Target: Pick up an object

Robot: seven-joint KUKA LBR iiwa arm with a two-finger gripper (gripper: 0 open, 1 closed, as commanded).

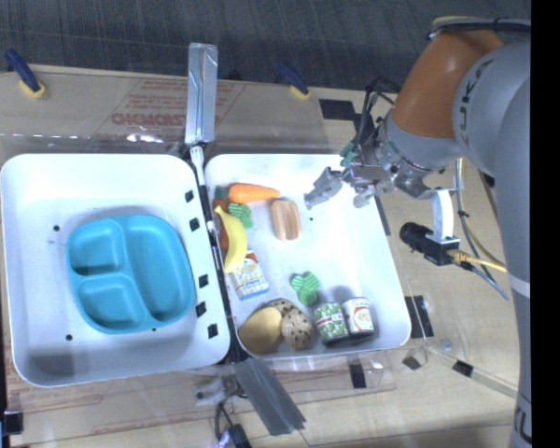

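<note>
we see the grey arm with its orange band [436,71] reaching in from the right, over the upper right part of the right-hand shallow white bin [378,278]. its two-finger gripper [329,187] hangs near that bin's upper right corner, fingers pointing left toward the toys; whether the fingers are spread or closed we cannot tell, and nothing sits between them.

just left of the gripper, apart from it, lies a small tan hot dog in its bun [285,219]. above and left of that is an orange plastic carrot [253,193], and a yellow plastic banana [231,239] runs down along the bin's left wall with a small green toy [239,215] at its upper end. below the banana lies a small printed carton [250,276]. along the bin's lower edge we find a tan rounded toy [261,329], a speckled cookie-like piece [296,326], a green leafy piece [305,287], a green-labelled can [330,322] and an orange-labelled can [358,315] beside it.

the left-hand white bin [37,194] holds a blue plastic divided tray [131,271].
</note>
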